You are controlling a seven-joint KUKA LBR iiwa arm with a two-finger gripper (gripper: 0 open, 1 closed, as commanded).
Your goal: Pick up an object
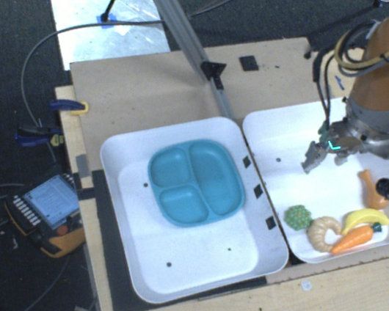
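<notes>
At far left, off the surface (pixel 146 92): a blue-screened handheld pendant (pixel 47 207) with orange casing, lying on dark carpet among cables. Just above it, clamps (pixel 60 111) at the board's left edge.

In the left white bin (pixel 144 271): a blue divided plate (pixel 195 181) with three compartments, lying flat toward the bin's upper middle. Running down from the top toward the gap between the bins: a slanted grey pole (pixel 183 30).

In the right white bin (pixel 280 136): toy food clustered along the near edge. From left to right there: a green broccoli floret (pixel 297 216), a tan croissant (pixel 321 231) just beside it, an orange carrot (pixel 352 238) lying against the croissant's lower side, a yellow banana (pixel 364 217) touching the carrot from above, and an orange drumstick-like piece (pixel 371 191) near the right wall.

Above the bin's middle, well apart from the food: the gripper (pixel 315 156), with nothing between the fingers; open or closed, cannot tell. Farther right, the grey arm with its orange band (pixel 387 42).
</notes>
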